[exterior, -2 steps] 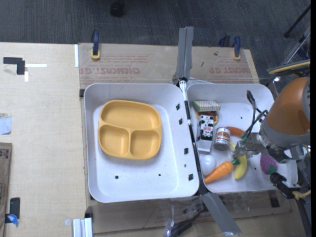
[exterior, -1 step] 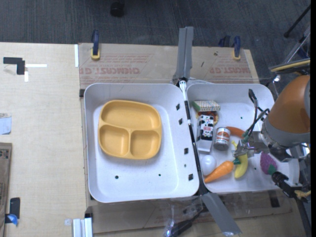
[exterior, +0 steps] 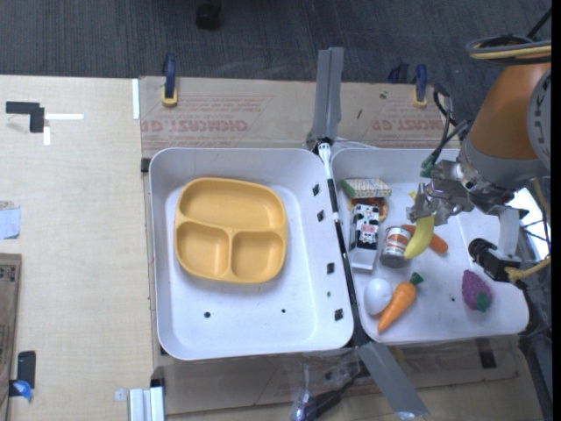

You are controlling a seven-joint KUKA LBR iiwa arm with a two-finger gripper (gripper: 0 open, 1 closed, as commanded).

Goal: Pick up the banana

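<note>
Nearest the lens, carrot (exterior: 398, 303) and white egg (exterior: 378, 294) lie at the right bin's (exterior: 438, 327) front edge. Gripper (exterior: 427, 210) sits over the same bin; its fingers appear clamped on the banana's (exterior: 419, 237) upper end (banana hanging tilted beside a small can (exterior: 395, 245)). Left bin (exterior: 175, 323) carries a yellow divided plate (exterior: 231, 230).

We count two white bins (exterior: 166, 261), one yellow divided plate (exterior: 231, 230), one banana (exterior: 419, 237), one carrot (exterior: 397, 303), one egg (exterior: 378, 294), one can (exterior: 395, 244), one purple grape bunch (exterior: 476, 289) and one milk carton (exterior: 367, 224).
</note>
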